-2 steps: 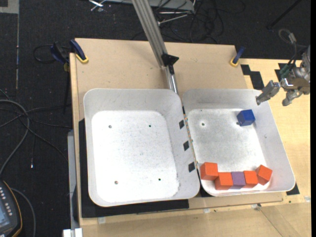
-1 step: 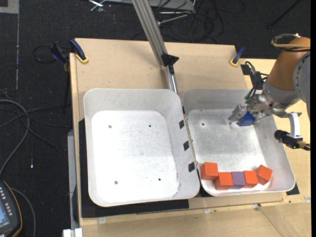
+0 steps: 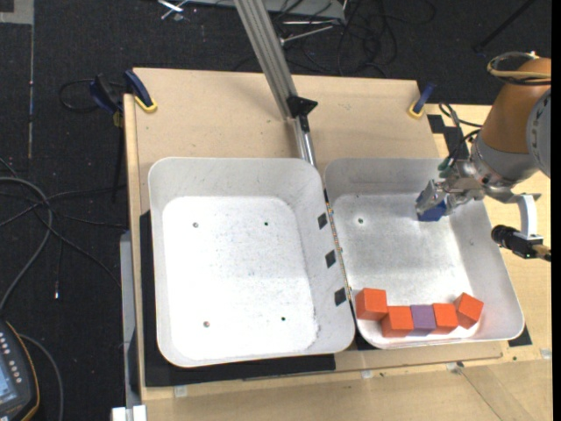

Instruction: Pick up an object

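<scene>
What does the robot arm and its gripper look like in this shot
The arm is grey with a rounded orange band above the wrist. Its small gripper looks metallic grey with a bluish tip. Dark cables run beside the wrist.

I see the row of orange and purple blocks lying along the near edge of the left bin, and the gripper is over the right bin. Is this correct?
Only the bin is wrong. The camera view shows the blocks along the near edge of the right bin, not the left bin. The gripper is indeed over the right bin.
</scene>
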Robot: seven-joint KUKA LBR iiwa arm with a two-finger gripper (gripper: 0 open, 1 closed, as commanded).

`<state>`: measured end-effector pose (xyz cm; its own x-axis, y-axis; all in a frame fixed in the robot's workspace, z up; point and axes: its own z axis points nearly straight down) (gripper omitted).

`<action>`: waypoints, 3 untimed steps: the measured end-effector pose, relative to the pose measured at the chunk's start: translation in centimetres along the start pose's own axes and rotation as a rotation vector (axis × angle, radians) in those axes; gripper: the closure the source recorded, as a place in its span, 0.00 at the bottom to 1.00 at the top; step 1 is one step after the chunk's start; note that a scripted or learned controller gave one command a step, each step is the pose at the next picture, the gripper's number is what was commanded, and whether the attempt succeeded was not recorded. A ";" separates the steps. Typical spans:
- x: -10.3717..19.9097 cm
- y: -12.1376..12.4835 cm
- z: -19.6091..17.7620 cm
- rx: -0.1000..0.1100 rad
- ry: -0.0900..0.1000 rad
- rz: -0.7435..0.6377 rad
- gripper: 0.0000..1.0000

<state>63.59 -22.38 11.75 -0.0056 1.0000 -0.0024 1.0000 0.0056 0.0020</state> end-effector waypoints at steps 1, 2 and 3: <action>8.9 -1.0 -4.3 0.001 0.006 -0.003 1.00; 14.5 -2.2 -8.0 -0.001 0.005 -0.003 1.00; 22.6 -3.3 -7.8 0.006 0.006 -0.004 1.00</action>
<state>60.14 0.22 19.45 -0.0097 0.9999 0.0039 0.9999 0.0097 -0.0037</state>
